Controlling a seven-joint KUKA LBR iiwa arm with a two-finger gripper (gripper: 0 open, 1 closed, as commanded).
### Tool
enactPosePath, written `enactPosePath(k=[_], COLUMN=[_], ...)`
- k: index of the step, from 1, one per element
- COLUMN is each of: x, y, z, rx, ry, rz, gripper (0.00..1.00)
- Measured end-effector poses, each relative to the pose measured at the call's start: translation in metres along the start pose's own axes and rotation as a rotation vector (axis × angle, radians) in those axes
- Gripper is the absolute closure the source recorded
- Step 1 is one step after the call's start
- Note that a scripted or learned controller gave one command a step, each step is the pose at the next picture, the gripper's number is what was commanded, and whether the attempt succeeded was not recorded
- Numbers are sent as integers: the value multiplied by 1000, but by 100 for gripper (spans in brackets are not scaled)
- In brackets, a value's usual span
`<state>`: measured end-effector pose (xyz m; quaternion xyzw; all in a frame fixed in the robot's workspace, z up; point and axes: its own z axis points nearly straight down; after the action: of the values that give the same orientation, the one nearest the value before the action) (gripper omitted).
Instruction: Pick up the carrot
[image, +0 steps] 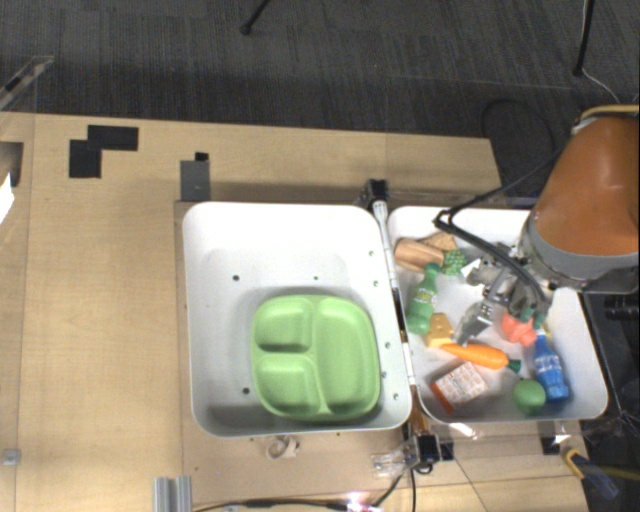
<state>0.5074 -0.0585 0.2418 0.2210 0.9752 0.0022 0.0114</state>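
Note:
The carrot (477, 354) is orange with a green tip at its right end and lies flat in the right bin (592, 392), near the middle. My gripper (474, 327) hangs just above the carrot's left part, its metal fingers pointing down and to the left. The fingers look slightly apart, with nothing between them. The arm, with its orange band, comes in from the right above the bin.
Around the carrot lie a red-and-white box (461, 384), a green ball (530, 395), a blue bottle (548, 364), a pink piece (518, 329), a yellow block (440, 325), a green bottle (424, 299) and a bread roll (418, 250). The left bin (225, 240) holds a green divided plate (315, 353).

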Motion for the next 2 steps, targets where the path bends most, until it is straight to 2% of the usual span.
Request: enactPosePath(k=[1,2], x=[3,-6], y=[-29,-49], z=[139,144], rx=[-3,-5], ry=[-1,3], rz=[-337,156], gripper=[0,0])
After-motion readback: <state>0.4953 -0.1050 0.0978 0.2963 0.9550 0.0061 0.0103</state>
